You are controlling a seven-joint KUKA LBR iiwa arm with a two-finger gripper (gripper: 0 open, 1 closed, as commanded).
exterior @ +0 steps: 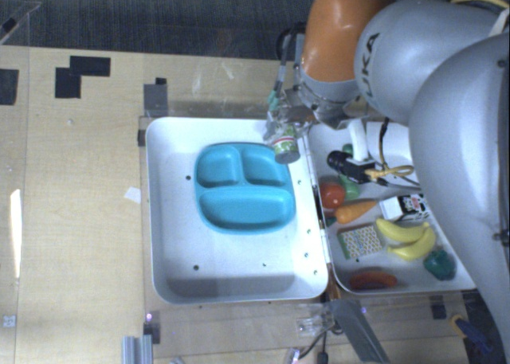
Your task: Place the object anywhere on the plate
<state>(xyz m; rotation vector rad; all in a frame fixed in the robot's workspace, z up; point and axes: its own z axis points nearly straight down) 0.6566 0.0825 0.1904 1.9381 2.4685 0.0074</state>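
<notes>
- The pale wooden surface (72, 219) carries two shallow white bins side by side.
- In the left bin (171, 259) lies a blue divided plate (243, 187).
- The claw (284, 133) hangs over the plate's 1 o'clock corner, gripping a small greenish-grey object (285, 148) between its fingers.
- The right bin (351, 279) holds a banana (406, 239), carrot (356, 211) and tomato (332, 193).

Plate (243, 195) in left bin (171, 219), toward its right side. Right bin (339, 271) alongside, holding bananas (406, 239), carrot (355, 211), tomato (332, 193); grater (358, 240) left of bananas, near side of carrot.
</notes>
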